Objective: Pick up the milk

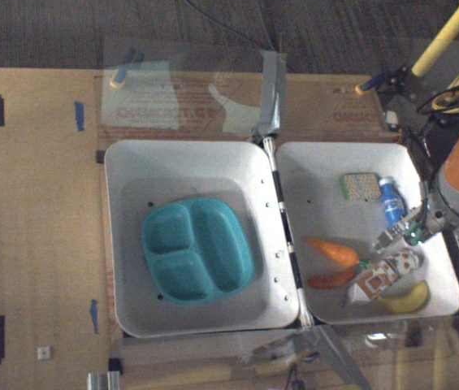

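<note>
Two bins sit on the desk, and your milk carton (385,273) lies on its side near the right bin's (326,157) front right corner, touching the banana (406,298) and just beside two carrots (335,264). Bring the gripper (401,234), poised just above it, down across the carton's narrow sides, clear of the banana. Whether its fingers are apart or together you cannot tell: they are small and blurred. The arm is cut off at the right.
</note>
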Action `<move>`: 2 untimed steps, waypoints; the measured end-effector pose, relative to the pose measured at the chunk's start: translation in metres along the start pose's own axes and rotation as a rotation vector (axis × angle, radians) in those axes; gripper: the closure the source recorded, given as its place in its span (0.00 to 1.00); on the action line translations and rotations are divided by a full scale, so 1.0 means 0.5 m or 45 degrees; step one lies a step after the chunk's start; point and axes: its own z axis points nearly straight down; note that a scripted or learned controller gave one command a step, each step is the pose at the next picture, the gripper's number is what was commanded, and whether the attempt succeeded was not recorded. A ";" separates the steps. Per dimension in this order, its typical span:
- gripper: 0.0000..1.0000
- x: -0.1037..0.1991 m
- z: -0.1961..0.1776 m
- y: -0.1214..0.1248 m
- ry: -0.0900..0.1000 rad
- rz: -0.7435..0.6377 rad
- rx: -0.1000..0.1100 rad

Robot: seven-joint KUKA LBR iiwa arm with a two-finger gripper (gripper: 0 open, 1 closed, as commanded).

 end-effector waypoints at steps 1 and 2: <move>1.00 -0.164 0.252 0.016 -0.007 0.130 -0.007; 1.00 -0.214 0.252 0.053 -0.001 0.120 -0.002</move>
